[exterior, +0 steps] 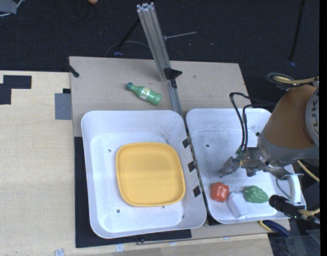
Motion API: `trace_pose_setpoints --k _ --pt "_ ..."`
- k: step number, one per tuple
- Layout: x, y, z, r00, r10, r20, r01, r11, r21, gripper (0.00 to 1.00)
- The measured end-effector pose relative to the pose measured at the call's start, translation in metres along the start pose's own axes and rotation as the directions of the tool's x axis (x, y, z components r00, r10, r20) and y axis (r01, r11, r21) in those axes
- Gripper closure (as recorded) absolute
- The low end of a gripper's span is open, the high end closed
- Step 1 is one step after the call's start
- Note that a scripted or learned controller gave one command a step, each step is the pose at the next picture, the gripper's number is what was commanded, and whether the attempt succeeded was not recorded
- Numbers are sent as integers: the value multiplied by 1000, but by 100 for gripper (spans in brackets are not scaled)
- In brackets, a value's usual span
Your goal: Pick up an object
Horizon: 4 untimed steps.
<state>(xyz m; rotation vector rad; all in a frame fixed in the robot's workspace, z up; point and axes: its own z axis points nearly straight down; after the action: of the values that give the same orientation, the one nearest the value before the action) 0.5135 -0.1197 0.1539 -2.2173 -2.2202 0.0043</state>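
A small red pepper-like object lies near the front left of the right bin. Beside it rest a pale grey block and a bumpy green object. My gripper hangs over the right bin's middle, a little above and behind the red object, with its grey fingers spread apart and nothing between them. The arm's orange band rises to the right of it. A yellow square plate lies flat in the left bin.
A green bottle lies on its side on the bench behind the left bin. A slanted metal rail stands behind the divide between the bins. Black cables run down along the arm into the right bin.
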Motion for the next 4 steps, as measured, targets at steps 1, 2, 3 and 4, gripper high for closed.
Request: trace_pose_setpoints --k 1,2,3,4 --pt "-2 6 46 1000 0 0 0 1000 0 0" --pt "-2 7 62 1000 1 1 -1 1000 -5 0" --pt "-3 7 51 1000 4 1 -4 1000 -7 100" --pt "6 7 -6 1000 1 1 -1 1000 -8 100"
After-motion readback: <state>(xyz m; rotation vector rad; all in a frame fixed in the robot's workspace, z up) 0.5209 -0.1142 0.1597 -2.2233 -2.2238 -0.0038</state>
